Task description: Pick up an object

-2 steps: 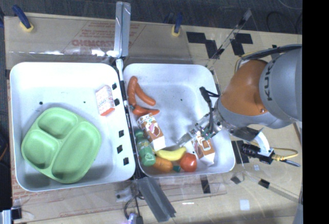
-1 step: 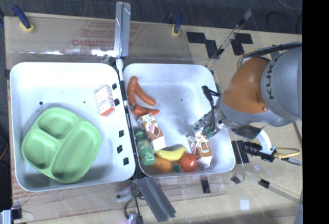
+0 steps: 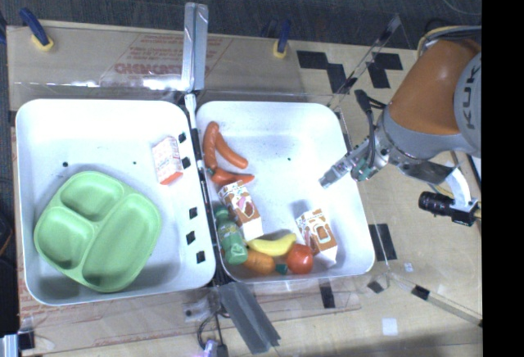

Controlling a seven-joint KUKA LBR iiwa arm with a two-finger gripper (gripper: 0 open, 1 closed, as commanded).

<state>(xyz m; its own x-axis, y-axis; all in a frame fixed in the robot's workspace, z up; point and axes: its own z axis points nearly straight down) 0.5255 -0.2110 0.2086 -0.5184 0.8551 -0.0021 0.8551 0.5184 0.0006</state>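
Far left of the gripper (image 3: 334, 176): green divided plate (image 3: 97, 230) and small carton (image 3: 166, 160). Nearer left: sausages (image 3: 221, 147), carton (image 3: 242, 209), banana (image 3: 274, 245). Below-left: carton (image 3: 317, 232), tomato (image 3: 300, 259). Gripper hangs over bare right bin (image 3: 278, 118) floor; finger state cannot be told.

Left white bin (image 3: 33, 134): green three-compartment plate (image 3: 97, 228) at lower left. Blue clamps (image 3: 37, 28) and (image 3: 282, 36) at bench's (image 3: 409, 298) far edge. Black tape marks (image 3: 323, 65) on bench surface.
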